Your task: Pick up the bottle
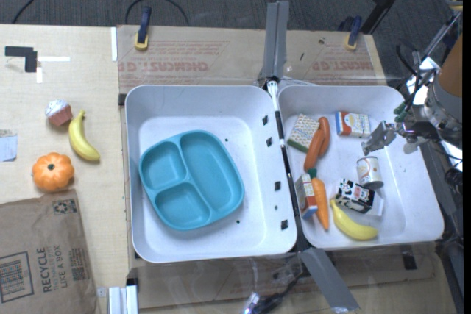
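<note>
Gripper point(381, 137) over right bin point(423, 187), fingers apart, nothing between them.
Bottle point(322, 202) with orange body lying at lower left of right bin, just beside small brown-labelled packet point(306, 193) on its left and touching or nearly touching banana point(352, 223) at lower right. Well apart from gripper, which hangs near can point(369, 172) toward bin's right side. Also in right bin: carrot point(317, 143) slanted beside checkered sponge point(302, 132), small carton point(352, 124) near top, black-and-white cow-print carton point(356, 195) just above banana. Left bin point(143, 158) holding blue three-compartment tray point(191, 179). On bench left of bins: second banana point(82, 137), cupcake point(58, 112), small pumpkin point(53, 172), brown paper bag point(40, 261).
</note>
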